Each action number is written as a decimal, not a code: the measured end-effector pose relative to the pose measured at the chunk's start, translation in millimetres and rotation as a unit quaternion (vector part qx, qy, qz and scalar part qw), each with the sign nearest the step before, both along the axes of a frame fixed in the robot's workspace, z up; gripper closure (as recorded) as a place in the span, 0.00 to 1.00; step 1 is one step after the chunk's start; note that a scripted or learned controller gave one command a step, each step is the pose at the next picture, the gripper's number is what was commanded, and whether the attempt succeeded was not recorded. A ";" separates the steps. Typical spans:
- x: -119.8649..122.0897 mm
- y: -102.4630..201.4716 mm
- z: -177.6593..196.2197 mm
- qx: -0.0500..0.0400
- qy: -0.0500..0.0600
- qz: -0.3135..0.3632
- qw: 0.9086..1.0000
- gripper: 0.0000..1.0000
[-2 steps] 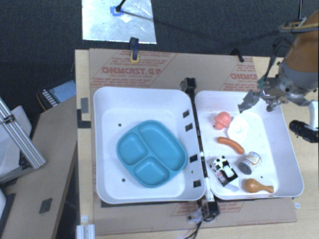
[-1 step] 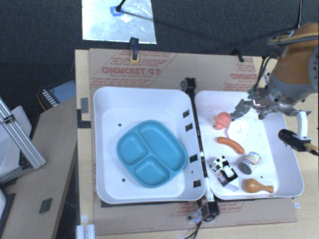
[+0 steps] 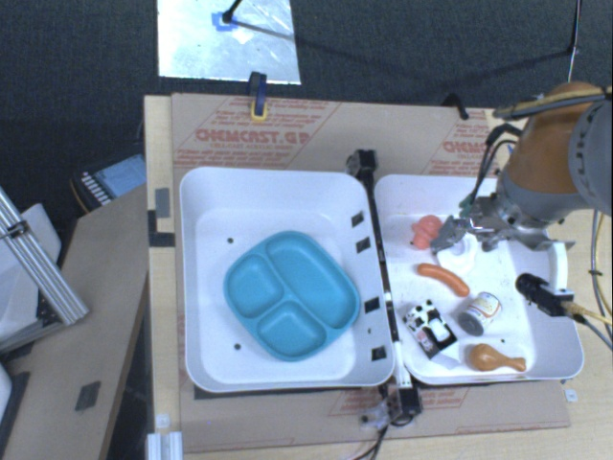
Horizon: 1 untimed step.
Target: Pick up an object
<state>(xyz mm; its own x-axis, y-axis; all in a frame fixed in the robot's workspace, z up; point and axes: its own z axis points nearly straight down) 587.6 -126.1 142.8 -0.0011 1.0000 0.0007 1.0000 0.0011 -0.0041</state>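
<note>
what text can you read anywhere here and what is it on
"CHEMCAST G P" in red, on the brown board behind the left bin.
The same red print repeats on the board behind the right bin at, cut off by the arm, and along the board's front edge; too partial to read.
The small can bears a label, too small to read.
The black and white box shows a pattern, no legible words.

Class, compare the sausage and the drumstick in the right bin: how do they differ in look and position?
The sausage is orange-red and evenly slim; the drumstick is tan, bulbous at one end and narrow at the other. The sausage lies mid-bin, the drumstick by the near edge. Both are toy foods lying flat in the right bin.
</note>
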 end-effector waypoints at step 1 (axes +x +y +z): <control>-0.6 0.6 -52.4 0.000 0.000 0.000 1.000 0.00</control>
